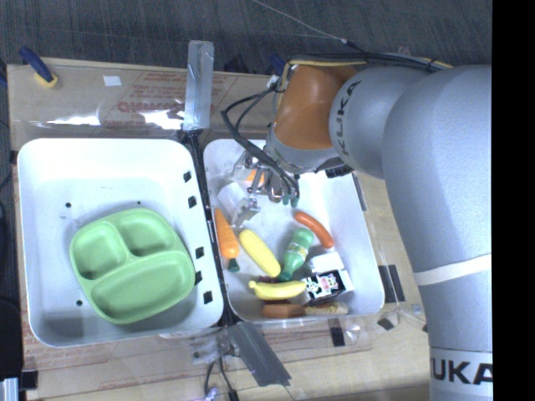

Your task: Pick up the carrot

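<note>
One carrot (pixel 226 236) lies against the right bin's (pixel 361 224) left wall. The pincer (pixel 261 192) is poised above it, its opening indeterminable; descent should be centred over the carrot, clear of the corn (pixel 259 253).

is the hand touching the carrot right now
Apart. The camera view shows white bin floor between the hand and the carrot.

Bright toy food against white bins

The carrot (pixel 226 236) is orange with a dark green tip; the corn (pixel 260 253) and banana (pixel 279 290) are yellow, the bottle (pixel 296 253) green, the sausage (pixel 313 229) orange-red. A black-and-white patterned box (pixel 325 284) lies to their right. The divided plate (pixel 132 263) is pale green in the white left bin (pixel 42 165). The arm (pixel 418 157) is grey with an orange band.
</note>
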Motion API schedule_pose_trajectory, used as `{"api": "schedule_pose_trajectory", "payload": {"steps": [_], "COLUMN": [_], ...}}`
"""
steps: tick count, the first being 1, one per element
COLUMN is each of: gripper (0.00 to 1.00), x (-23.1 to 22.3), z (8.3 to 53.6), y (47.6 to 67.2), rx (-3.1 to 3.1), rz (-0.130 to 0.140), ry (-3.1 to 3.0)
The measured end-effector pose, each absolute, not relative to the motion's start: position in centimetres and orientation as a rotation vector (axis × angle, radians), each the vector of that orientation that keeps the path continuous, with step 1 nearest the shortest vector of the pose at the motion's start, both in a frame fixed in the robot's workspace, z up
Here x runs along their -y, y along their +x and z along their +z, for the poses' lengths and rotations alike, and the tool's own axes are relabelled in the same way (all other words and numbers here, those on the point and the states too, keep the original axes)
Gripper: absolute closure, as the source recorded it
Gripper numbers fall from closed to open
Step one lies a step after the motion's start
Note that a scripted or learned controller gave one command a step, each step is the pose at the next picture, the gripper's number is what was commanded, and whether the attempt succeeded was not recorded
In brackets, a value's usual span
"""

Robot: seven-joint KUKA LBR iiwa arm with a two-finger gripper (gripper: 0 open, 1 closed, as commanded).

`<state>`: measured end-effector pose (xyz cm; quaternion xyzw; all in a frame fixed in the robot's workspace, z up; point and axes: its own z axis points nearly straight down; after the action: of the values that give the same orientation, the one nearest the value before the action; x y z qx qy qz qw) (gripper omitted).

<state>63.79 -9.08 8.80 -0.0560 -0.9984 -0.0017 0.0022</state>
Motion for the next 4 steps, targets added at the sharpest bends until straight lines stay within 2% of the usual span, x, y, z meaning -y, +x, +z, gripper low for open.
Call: {"api": "schedule_pose_trajectory", "payload": {"steps": [1,2,3,4], "gripper": [1.00,1.00,1.00,0.00], "x": [9.3,7.0,6.7,6.7], "z": [10.4,19.4,19.5,19.5], "y": [64.1,58.7,55.2,55.2], "rx": [3.143,3.099,2.943,2.943], "rz": [0.000,0.000,0.002,0.001], "ry": [-0.170,-0.544,-1.088,-1.087]}}
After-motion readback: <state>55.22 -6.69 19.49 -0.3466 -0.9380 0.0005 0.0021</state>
